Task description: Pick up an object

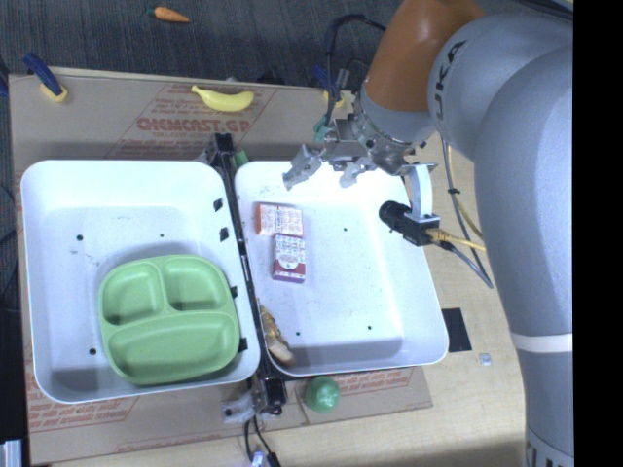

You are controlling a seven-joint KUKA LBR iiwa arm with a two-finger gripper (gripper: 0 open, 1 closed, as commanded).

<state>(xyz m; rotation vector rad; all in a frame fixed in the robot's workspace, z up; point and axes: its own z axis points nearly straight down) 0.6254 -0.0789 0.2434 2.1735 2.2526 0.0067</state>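
My gripper (327, 169) hangs over the back edge of the right bin (389, 290), and its two fingers stand apart with nothing between them. A red and white packet (281, 242) lies flat in the left half of that bin, a little in front of the gripper and to its left. A small brownish object (273, 339) rests in the bin's front left corner. A green divided plate (170, 319) fills the front of the left bin (58, 212).
A yellow banana (224, 97) lies on the cardboard behind the bins. A green ball (321, 393) sits in front of the right bin. An orange carrot (172, 14) lies on the dark floor at the back. The arm's bulk covers the right side.
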